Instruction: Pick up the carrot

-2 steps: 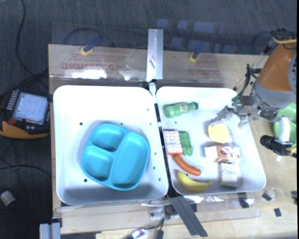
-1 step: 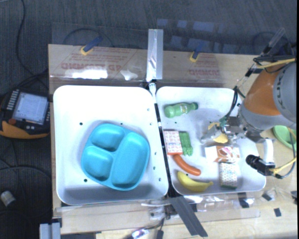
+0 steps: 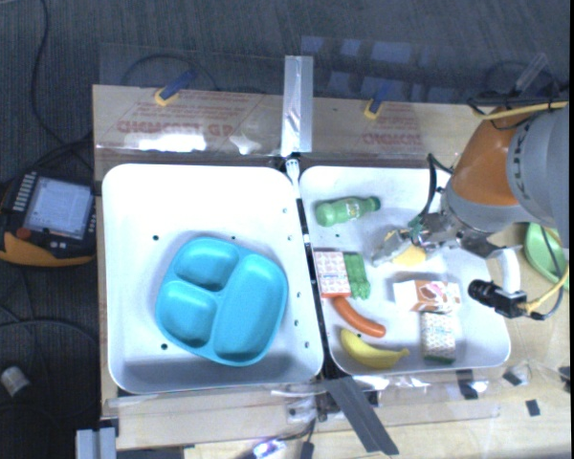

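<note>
Right bin (image 3: pixel 478 352): carrot (image 3: pixel 358 317) well apart from tool (image 3: pixel 394 245)

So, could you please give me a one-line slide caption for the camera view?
Gripper hovers in the right bin, up and right of the carrot lying beside the banana.

Dark grey carpet floor (image 3: pixel 172 17) all around, w/ thin cables (image 3: pixel 38 12) lying on it at top left. A wooden bench (image 3: pixel 201 118) sits in the middle, light brown w/ faded red letters. Yellow & blue clamps (image 3: pixel 172 89) sit on its back edge. A small screen box (image 3: pixel 53 208) w/ an orange edge rests on the floor at left. Light is soft & even.
</note>
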`<act>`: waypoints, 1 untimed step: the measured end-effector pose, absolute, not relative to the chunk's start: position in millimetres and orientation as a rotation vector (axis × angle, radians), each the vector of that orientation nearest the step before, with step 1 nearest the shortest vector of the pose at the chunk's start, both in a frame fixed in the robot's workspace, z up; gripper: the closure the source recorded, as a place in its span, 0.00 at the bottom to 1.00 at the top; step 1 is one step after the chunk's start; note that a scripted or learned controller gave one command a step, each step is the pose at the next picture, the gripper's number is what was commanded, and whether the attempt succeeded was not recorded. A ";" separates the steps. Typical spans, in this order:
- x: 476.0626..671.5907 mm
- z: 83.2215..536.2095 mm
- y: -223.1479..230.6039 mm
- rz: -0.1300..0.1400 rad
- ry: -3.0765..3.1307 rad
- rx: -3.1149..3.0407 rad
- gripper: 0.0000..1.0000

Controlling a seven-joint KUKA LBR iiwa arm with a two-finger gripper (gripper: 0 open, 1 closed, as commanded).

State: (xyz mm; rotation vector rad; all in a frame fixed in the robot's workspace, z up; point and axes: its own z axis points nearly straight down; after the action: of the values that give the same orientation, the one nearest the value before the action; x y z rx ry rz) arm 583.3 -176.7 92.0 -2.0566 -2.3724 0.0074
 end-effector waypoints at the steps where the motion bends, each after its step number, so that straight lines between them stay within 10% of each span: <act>1: 636.3 151.6 -223.6 0.006 -2.385 -2.041 0.00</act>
State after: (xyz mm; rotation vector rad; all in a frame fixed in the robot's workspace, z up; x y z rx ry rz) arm 636.3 -223.6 151.6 -2.0409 -2.3851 0.0058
